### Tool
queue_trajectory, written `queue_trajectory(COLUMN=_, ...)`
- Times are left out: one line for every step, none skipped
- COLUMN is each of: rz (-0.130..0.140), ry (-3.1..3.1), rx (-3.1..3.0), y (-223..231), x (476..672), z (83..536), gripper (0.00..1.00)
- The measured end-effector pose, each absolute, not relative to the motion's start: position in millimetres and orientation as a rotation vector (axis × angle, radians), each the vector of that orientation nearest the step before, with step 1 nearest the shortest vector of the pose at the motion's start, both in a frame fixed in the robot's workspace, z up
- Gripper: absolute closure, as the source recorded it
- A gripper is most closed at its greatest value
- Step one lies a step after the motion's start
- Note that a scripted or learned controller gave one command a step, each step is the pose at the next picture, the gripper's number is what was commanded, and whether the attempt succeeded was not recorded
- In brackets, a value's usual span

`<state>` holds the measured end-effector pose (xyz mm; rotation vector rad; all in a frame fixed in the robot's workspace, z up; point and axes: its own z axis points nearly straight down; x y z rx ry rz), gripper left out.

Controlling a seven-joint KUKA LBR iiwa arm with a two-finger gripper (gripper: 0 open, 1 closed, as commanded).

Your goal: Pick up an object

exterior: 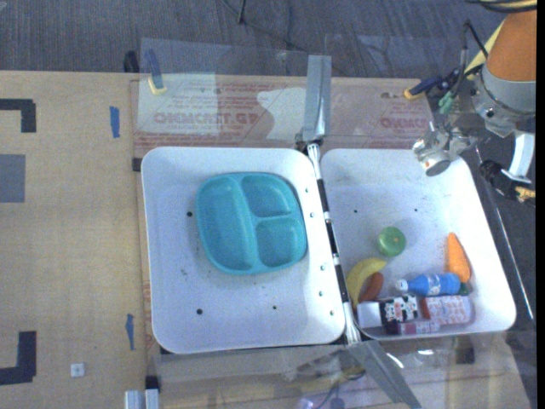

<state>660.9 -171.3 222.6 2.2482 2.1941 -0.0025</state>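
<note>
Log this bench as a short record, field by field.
left bin: holds a teal divided plate
right bin: toys along its near side
toys: green round piece, carrot, banana, blue bottle, flat packet
arm: pincer over the right bin's far right corner, apart from the toys

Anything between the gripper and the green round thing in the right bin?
Nothing visible. The gripper sits over the right bin's far corner; bare white floor separates it from the green round object. The banana lies beyond it.
</note>
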Motion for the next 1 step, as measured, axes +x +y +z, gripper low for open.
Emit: queue_trajectory(rz=-0.001, ry=2.102, rx=2.332, y=-142.9, x=659.2, z=260.3, gripper=1.0)
